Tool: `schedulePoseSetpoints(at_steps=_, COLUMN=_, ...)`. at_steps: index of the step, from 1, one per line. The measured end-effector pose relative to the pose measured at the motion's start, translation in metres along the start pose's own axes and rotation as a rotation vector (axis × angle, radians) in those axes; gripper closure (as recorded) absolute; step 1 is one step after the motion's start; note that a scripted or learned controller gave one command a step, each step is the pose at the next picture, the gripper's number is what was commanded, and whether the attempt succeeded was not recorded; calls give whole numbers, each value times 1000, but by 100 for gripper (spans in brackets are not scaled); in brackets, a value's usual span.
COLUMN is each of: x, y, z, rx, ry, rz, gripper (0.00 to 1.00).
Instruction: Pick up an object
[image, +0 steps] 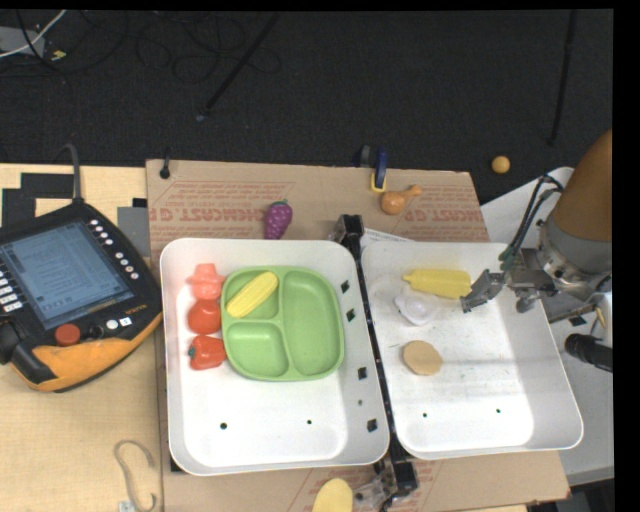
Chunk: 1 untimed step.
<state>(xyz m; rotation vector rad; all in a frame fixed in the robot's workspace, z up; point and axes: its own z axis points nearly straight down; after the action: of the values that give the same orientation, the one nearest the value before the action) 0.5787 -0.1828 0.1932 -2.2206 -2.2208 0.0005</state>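
At centre right, the tool (482, 290), seemingly narrow and holding nothing, should open before descending squarely onto the yellow block (437, 282).

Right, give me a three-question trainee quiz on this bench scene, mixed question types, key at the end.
1. True or false: the yellow corn cob lies in the green divided plate.
2. Which bin holds the round tan cookie-shaped piece? A) left white bin B) right white bin
3. Fill in: the two-finger gripper is nearest the long ____ block.

Key: 1 true; 2 B; 3 yellow.
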Motion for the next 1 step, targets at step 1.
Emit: schedulePoseSetpoints(at_steps=1, x=-1, y=8, z=48, rx=4, ry=1, rz=-2, gripper=0)
